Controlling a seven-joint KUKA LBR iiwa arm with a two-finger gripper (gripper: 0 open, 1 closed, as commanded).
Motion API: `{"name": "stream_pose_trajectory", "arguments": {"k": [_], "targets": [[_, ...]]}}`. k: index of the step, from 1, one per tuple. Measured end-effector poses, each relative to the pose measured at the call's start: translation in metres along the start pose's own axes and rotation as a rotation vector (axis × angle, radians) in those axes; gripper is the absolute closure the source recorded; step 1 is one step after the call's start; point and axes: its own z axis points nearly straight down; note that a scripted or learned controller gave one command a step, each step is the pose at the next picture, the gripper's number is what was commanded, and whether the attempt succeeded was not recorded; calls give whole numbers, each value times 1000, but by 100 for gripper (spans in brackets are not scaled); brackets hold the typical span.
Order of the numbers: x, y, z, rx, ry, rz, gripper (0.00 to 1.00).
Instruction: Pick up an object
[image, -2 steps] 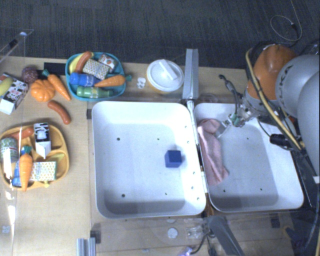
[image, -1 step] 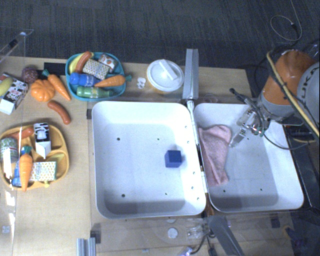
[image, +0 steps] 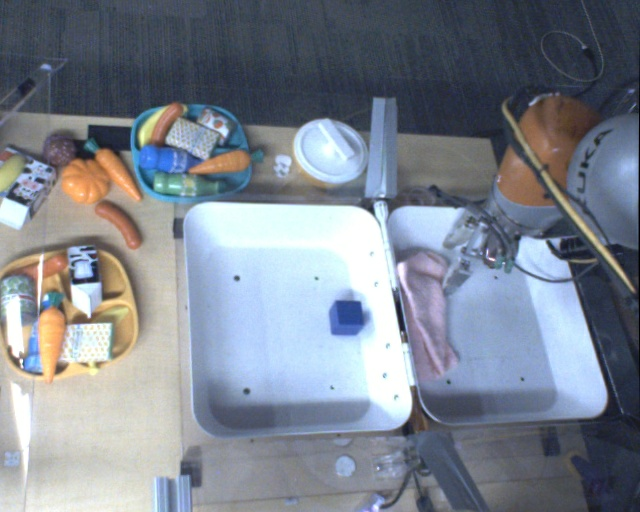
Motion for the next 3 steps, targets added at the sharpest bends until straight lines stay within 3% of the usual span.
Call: {"name": "stream_pose_trajectory", "arguments": {"k": [1,2,3], "targets": [[11,34,0,-2,3,5,0],[12,38,0,-4,10,418,0],[53,1,-113,-5,-1,125,0]]}}
